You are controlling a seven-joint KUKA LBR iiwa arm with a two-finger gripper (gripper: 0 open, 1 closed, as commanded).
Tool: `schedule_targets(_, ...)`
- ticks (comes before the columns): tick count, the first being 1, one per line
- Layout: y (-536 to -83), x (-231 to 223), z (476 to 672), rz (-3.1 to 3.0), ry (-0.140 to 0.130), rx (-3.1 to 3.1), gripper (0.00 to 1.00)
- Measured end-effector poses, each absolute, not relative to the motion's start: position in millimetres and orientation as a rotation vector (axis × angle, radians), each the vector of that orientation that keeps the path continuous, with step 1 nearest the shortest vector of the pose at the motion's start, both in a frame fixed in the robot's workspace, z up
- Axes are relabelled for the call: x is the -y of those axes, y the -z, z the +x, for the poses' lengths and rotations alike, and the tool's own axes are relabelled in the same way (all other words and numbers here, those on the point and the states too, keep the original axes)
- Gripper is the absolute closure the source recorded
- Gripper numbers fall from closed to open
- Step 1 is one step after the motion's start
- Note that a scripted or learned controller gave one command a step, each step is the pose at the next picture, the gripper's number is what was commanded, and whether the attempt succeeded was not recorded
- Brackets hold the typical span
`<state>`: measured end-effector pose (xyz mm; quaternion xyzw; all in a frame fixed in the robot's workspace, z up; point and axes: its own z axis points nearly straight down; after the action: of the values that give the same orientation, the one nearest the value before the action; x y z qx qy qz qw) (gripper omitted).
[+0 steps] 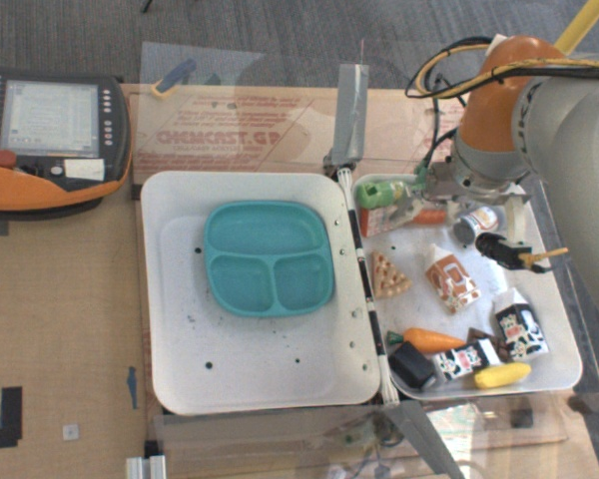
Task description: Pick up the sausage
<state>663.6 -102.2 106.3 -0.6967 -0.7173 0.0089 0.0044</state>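
Targeting the sausage [431,217], the reddish piece at the right bin's [564,352] 12 o'clock, just under the gripper [441,193]. Finger state: cannot tell. Green item [376,195] crowds it at 9 o'clock; descend centred, close across the short axis.

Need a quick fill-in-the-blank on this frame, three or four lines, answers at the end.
1. The teal divided plate lies in the ____ bin as the camera sees it.
2. The plate has ____ compartments.
3. The carrot lies in the same bin as the waffle piece, nearer the ____ edge of the view than the waffle.
4. The band above the arm's wrist is ____.

Missing words: left; three; bottom; orange
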Motion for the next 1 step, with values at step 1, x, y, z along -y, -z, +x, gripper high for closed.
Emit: schedule_targets(1, -84.8, 121.7, 663.6, -2.188, -0.016, 2.234, 0.00)
